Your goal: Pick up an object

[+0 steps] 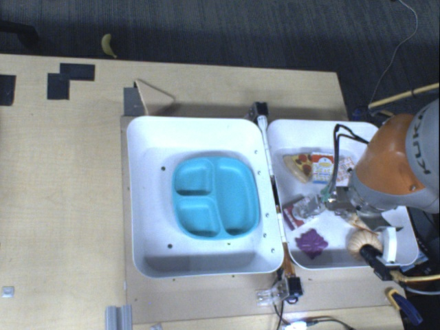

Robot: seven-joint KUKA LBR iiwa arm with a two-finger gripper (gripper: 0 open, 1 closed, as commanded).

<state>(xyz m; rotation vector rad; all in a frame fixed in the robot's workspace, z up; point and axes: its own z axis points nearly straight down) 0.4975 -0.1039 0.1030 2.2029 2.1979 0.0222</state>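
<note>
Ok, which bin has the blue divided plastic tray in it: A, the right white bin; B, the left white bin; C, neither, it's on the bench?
B: the blue divided plastic tray lies flat in the left white bin, while the right white bin holds the purple lump and a food packet.

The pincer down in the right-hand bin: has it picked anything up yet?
Not that I can see. The arm has reached into the right bin, and the pincer sits low among the items. The purple toy and the snack packet lie on the bin floor. Gripping and lifting remain.
</note>
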